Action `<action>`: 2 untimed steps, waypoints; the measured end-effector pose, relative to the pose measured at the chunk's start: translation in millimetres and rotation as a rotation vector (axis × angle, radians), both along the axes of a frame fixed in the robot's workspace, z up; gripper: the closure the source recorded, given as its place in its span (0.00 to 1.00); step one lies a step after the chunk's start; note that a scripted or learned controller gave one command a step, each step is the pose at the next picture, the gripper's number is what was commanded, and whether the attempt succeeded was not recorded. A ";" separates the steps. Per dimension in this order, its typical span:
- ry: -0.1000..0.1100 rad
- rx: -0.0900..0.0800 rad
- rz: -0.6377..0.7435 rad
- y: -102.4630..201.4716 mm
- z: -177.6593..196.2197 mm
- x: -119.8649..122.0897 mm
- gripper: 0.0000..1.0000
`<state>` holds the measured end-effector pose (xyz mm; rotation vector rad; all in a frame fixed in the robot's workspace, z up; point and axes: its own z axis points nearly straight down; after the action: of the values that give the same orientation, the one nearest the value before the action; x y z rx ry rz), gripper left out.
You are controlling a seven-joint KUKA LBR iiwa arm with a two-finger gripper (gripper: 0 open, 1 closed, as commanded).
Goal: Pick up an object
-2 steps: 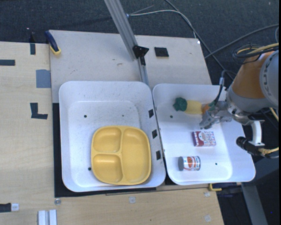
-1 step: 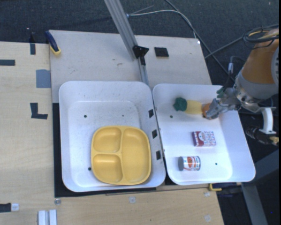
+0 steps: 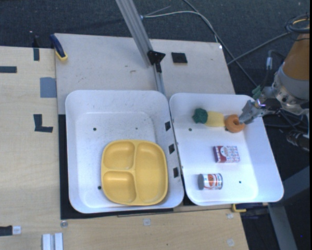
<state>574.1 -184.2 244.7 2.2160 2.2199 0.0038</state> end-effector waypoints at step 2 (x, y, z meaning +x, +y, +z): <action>0.005 0.003 0.005 52.8 33.2 17.2 1.00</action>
<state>591.3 -131.4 278.0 2.2145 2.2293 0.0016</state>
